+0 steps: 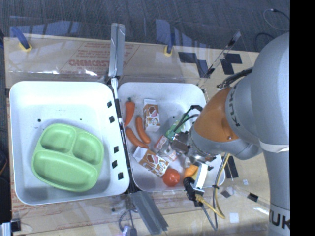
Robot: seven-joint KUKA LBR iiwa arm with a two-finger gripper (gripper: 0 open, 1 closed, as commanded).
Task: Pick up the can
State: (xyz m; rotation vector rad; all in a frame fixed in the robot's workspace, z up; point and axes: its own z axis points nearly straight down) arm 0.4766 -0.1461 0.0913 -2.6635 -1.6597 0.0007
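Note:
My gripper (175, 142) reaches down into the right bin (162, 88) near its middle, under the orange wrist band (216, 122). The wrist and cables hide most of it. A small red and white object (162, 143) lies right at the gripper's left side. It is partly covered, and I cannot tell whether it is the can or whether the gripper touches it.
The right bin also holds three orange sticks (129, 111), (142, 129), (135, 138), two printed cartons (151, 116), (154, 163), a red tomato (171, 177) and a small orange piece (191, 171). The left bin (29, 95) holds a green divided plate (67, 156).

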